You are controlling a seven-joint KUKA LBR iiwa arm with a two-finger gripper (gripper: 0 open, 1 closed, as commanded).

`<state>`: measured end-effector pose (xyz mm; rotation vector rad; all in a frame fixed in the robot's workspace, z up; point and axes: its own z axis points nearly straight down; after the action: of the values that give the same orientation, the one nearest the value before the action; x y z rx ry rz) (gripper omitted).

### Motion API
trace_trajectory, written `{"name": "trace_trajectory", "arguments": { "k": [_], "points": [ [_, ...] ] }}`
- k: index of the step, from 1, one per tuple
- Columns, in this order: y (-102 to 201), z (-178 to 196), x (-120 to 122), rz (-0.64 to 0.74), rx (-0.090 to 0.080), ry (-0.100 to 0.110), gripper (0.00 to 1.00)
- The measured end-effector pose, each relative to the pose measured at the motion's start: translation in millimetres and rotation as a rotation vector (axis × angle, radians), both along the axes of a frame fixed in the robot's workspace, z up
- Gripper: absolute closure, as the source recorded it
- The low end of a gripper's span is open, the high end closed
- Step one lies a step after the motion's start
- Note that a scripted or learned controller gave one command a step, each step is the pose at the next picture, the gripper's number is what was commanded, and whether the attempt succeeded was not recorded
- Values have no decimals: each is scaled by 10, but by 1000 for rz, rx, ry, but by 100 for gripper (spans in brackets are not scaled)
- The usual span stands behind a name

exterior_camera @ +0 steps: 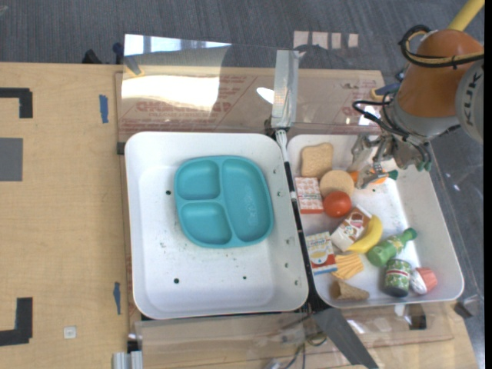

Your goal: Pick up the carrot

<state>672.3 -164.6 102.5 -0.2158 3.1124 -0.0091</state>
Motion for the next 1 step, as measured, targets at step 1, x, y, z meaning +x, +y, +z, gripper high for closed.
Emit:
{"name": "trace_trajectory", "arguments": {
  "k": [1],
  "points": [
    [488,681,-21,-160,7,7,100]
  ]
}}
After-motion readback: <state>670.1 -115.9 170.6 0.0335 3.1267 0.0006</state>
